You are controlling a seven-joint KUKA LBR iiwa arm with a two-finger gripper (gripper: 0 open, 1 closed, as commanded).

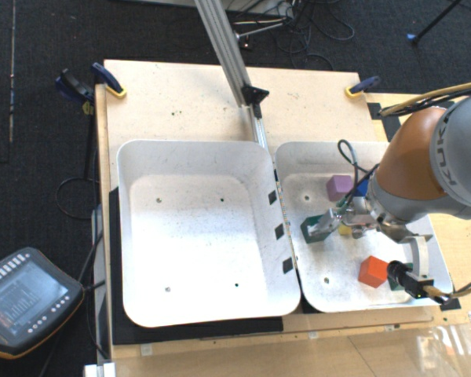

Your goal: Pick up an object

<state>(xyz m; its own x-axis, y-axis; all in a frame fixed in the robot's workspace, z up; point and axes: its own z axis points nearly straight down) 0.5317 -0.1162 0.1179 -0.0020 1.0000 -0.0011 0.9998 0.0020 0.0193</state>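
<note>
Over the right bin [314, 297], the gripper [323, 228] hangs low beside a green piece [310, 228] at its nine o'clock (grip state: I cannot tell); small, probably light and rigid; best pinched across flat sides.

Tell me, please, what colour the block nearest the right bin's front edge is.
Orange block, seen in the camera view.

Purple cube [340, 185], green block [311, 228], orange cube [373, 272] lie in right bin [298, 162], apart.
</note>
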